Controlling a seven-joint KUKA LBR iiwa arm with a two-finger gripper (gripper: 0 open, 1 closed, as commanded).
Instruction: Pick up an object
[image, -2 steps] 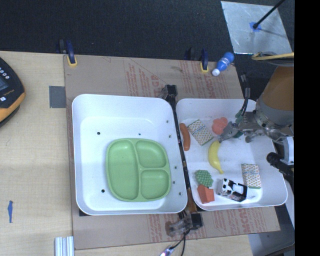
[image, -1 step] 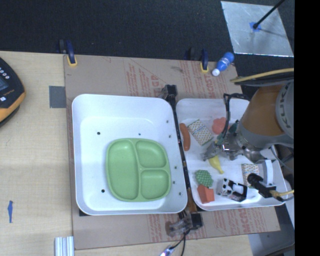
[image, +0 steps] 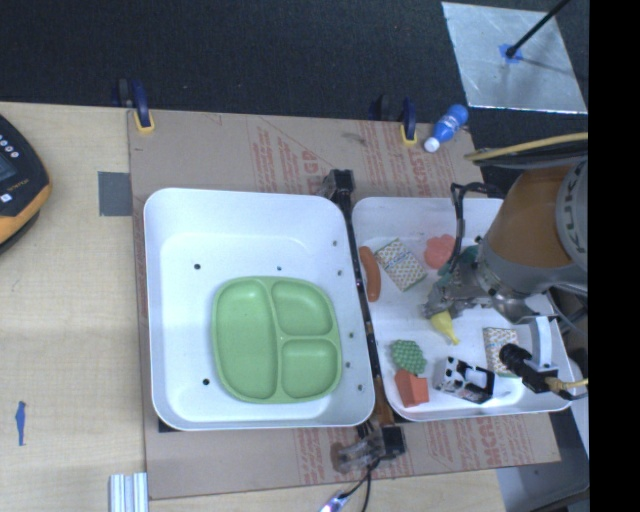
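The right white bin holds several small items. An orange sausage-shaped piece lies by its left wall, with a checkered square and a salmon lump beside it. My gripper is low in the middle of this bin, directly above a small yellow piece and seemingly touching its top. Nearer the front lie a green knitted item, a red block, a black-and-white item and a patterned square.
The left white bin holds a green divided plate. The arm's orange band overhangs the right bin's far right side, with cables running across it. A blue-capped bottle lies behind the bins.
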